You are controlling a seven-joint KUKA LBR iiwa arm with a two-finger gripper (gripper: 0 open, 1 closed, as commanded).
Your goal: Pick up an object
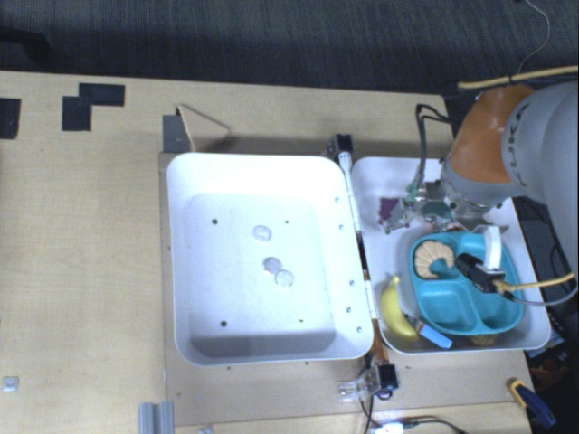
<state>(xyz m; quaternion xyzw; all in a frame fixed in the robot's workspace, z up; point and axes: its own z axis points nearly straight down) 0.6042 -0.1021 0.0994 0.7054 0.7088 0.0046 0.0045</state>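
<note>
Near edge, bottom of the frame: a pale wooden bench top (81,315) spans the lower and left parts of the view. Small metal clips and a cable connector (375,382) lie on it just below the gap between the two bins, and a blue and yellow item (529,396) sits at the lower right corner.

Centre: the left bin (194,333), shallow and white, holds a few small clear drops or discs (274,265) near its middle and a few dark dots. A dark divider strip (355,233) runs between it and the right bin (371,183).

Right bin: a teal compartment tray (479,310) lies tilted in the lower half, with a round tan ridged object (434,256) in its upper left compartment. A yellow banana (395,310) rests against the tray's left side, touching the bin's left wall. A blue piece (436,337) pokes out under the tray's lower edge. A small purple object (389,209) lies near the upper left of this bin.

Gripper (425,208): it hangs low over the upper part of the right bin, just right of the purple object and above the tray. Whether its jaws stand wide or narrow cannot be told. The grey arm (547,143) with its orange band (484,138) enters from the right.

Far edge, top of the frame: black tape marks (90,105) on the bench at upper left, then dark carpeted floor (271,16) beyond.
</note>
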